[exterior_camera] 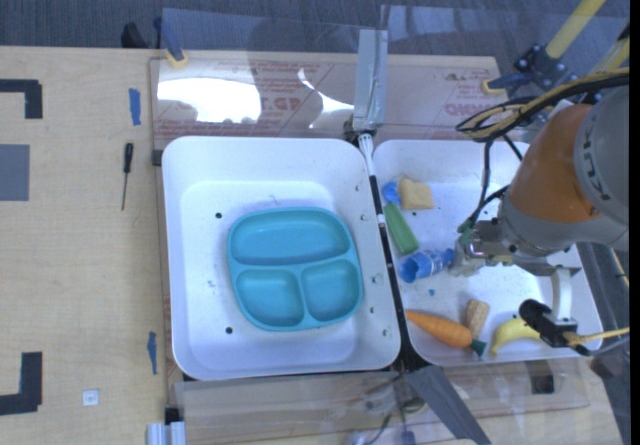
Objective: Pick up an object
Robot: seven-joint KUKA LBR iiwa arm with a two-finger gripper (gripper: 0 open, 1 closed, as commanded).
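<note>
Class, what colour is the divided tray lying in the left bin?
Light blue, or turquoise; the divided tray shows clearly in the camera view.

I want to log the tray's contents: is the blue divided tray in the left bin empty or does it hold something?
Empty. The blue divided tray lies flat in the left bin, and all three of its compartments show bare blue bottom.

A robotics lab is showing here: a plywood table (70,263) is carrying two white bins (190,183), clear shields (300,83) and loose cables (500,118).
</note>
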